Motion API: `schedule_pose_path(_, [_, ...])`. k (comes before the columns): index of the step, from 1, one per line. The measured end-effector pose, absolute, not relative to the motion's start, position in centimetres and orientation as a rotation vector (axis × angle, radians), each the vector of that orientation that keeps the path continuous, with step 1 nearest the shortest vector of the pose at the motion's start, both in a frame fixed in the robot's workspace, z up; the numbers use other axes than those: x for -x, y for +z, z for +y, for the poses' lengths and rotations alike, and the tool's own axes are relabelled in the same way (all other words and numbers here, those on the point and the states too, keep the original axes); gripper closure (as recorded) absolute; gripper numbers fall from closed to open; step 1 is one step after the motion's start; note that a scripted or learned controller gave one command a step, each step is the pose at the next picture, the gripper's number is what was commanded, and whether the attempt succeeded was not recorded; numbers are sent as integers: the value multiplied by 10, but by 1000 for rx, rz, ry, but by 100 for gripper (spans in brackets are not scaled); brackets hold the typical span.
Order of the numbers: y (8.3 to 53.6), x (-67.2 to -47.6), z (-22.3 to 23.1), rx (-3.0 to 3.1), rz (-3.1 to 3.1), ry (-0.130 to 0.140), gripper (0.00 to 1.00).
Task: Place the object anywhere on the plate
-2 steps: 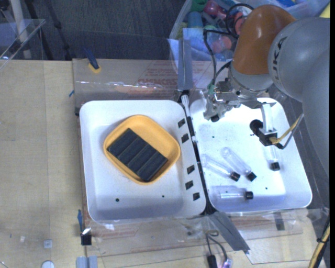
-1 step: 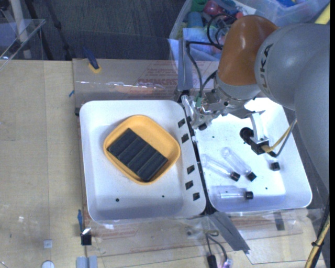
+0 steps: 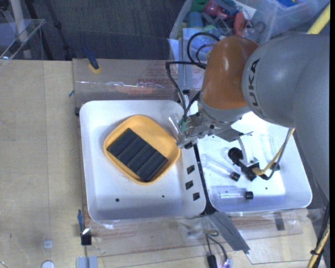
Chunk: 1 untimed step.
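A yellow square plate (image 3: 118,137) lies tilted in the left bin (image 3: 99,199). Flat on the plate rests a black ridged rectangular object (image 3: 137,153), covering most of its middle. My gripper (image 3: 179,131) hangs just off the plate's right rim, near the divide between the two bins, apart from the black object. The grey arm with its orange band (image 3: 227,73) reaches in from the upper right and hides the back part of the right bin.
The right bin (image 3: 293,196) holds clear tubes with black caps: one near its front (image 3: 233,194), one toward its left (image 3: 220,168), and others farther back (image 3: 261,144). A cluttered clear box (image 3: 230,15) stands behind the bins.
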State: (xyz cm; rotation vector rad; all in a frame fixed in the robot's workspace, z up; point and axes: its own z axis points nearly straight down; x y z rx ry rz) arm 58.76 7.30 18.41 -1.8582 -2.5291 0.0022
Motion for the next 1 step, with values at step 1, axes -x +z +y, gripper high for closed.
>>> schedule_pose_path(1, [184,-588,72,1860,-2529,2,0])
